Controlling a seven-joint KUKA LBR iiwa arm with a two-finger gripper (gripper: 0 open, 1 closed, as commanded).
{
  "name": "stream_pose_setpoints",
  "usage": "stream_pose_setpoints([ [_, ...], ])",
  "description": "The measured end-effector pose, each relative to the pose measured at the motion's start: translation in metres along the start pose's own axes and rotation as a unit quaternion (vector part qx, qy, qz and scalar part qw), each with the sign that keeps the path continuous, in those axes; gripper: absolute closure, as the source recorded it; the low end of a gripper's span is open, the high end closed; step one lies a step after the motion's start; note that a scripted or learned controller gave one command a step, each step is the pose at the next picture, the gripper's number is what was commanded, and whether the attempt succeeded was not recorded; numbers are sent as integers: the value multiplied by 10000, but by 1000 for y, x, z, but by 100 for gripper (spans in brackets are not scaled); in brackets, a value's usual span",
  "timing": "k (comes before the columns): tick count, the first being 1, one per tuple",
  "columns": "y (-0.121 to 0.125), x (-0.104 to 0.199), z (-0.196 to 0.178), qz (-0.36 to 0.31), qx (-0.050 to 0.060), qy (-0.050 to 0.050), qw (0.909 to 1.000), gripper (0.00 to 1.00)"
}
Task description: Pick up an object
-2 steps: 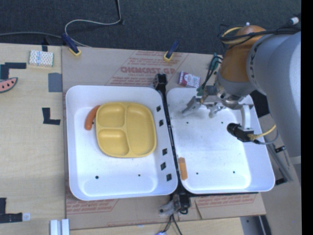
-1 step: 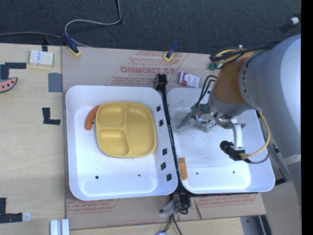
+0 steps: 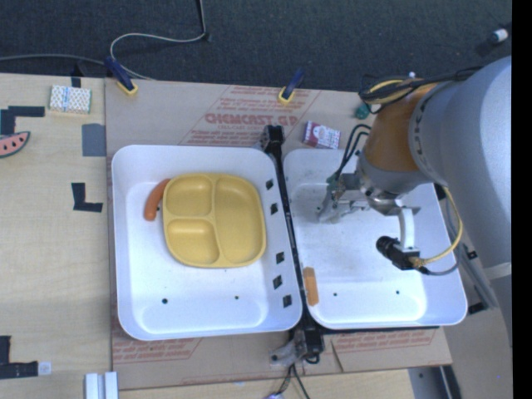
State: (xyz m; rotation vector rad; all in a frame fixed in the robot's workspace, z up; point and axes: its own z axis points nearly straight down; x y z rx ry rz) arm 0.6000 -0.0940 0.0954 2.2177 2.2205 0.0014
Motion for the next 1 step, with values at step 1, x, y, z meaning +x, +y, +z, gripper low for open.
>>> stream_pose_setpoints([
  [1, 0, 1, -9, -4, 6, 6, 10000, 100],
])
